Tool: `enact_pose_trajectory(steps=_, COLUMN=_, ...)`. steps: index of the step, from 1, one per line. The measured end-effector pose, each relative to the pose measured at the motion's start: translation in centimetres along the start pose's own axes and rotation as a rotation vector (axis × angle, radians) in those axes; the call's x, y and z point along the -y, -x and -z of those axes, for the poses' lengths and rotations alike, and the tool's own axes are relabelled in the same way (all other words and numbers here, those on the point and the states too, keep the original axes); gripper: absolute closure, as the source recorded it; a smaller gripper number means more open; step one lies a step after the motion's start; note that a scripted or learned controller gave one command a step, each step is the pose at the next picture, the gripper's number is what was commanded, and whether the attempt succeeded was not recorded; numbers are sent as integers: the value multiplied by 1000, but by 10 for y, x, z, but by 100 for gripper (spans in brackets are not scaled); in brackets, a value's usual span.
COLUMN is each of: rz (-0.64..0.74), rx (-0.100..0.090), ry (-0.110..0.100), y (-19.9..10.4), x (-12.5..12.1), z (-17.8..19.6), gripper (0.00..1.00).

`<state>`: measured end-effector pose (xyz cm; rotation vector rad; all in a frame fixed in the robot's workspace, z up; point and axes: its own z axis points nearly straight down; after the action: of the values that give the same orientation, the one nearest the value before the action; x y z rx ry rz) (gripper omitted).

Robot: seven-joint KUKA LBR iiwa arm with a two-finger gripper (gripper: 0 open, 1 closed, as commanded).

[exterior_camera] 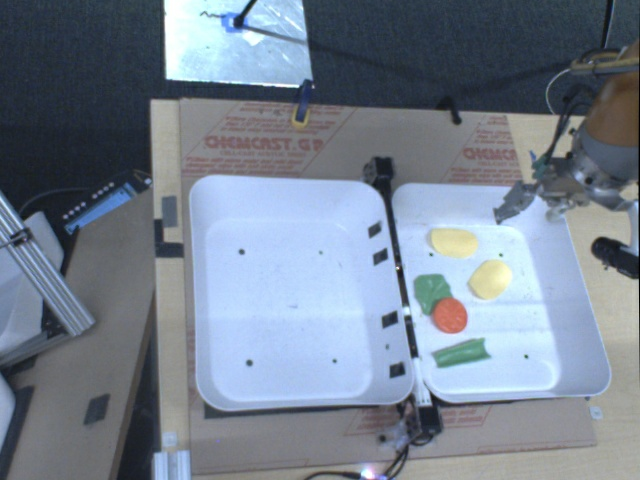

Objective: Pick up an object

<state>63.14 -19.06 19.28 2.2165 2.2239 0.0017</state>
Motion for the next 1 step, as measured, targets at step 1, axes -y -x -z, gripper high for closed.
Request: enact_pose_trajectory(steps=1, rz=5, rx=-5, ry=-8, y=-66, x=30, z=-114, gripper=0)
